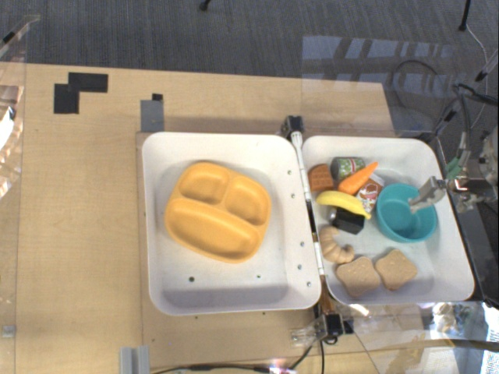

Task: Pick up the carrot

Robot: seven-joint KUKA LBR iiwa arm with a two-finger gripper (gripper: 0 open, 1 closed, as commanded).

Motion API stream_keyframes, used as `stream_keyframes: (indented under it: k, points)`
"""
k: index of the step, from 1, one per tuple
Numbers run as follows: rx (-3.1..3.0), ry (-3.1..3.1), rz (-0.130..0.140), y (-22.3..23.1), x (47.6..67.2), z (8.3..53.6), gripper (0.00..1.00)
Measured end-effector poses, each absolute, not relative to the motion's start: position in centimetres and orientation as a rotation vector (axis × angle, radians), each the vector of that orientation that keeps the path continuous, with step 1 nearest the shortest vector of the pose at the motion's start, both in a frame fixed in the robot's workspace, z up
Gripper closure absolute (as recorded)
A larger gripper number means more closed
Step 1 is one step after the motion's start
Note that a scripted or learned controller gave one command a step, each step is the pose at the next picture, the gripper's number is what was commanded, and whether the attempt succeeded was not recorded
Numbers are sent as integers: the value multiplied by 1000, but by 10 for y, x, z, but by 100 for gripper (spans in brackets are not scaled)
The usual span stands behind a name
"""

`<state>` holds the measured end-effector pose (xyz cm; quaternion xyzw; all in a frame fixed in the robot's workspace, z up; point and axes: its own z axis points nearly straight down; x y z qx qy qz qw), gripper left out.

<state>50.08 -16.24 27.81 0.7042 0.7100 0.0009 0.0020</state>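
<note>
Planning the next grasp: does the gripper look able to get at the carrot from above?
Probably yes: the carrot lies on top of the pile, unobstructed, though a can and banana crowd it. The gripper hovers over the teal bowl.

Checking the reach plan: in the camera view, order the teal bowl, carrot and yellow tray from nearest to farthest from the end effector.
1. Teal bowl, right under the end effector.
2. Carrot, farther left in the same bin.
3. Yellow tray, in the left bin.
</note>
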Motion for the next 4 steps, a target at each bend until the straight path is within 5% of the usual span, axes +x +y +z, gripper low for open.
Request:
stream_keyframes:
  k: [1, 2, 3, 4]
  points:
    - [2071, 2331, 27, -143, 551, 118, 0]
    - [1972, 2430, 10, -151, 626, 160, 0]
    - [2060, 2357, 7, -108, 643, 102, 0]
    - [1597, 2698, 8, -51, 537, 197, 0]
